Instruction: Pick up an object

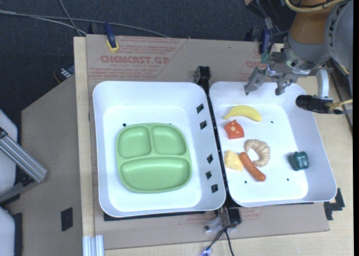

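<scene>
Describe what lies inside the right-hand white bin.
Inside the right bin: a banana, a red piece, a shrimp, a yellow wedge, a carrot and a green pepper. The carrot covers part of the wedge.

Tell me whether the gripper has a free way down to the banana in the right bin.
Probably yes. The gripper hangs open above the right bin's far edge, and the banana lies just below it in view, apart from the red piece, with nothing over it.
</scene>
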Robot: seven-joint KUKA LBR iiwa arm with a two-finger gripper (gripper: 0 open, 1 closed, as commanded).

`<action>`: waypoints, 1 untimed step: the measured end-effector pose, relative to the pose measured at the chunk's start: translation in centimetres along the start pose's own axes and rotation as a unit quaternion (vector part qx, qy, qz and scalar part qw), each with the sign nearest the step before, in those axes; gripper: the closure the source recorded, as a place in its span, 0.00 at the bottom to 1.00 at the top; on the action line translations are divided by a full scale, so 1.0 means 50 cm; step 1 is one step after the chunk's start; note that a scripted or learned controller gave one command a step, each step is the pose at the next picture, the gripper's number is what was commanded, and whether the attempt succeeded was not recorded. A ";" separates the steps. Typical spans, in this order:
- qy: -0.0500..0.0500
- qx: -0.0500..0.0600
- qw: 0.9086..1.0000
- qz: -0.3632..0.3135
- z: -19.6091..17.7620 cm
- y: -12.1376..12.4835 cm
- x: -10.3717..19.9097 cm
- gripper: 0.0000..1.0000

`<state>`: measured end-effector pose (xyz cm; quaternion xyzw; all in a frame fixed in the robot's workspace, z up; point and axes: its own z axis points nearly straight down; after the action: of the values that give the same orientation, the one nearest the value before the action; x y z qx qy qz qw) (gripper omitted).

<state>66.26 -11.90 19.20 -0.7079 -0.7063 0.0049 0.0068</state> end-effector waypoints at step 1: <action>-0.001 -0.008 1.000 -0.001 -0.020 0.006 0.001 0.00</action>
<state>66.58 -11.87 20.17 -0.7070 -0.7072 0.0000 0.0007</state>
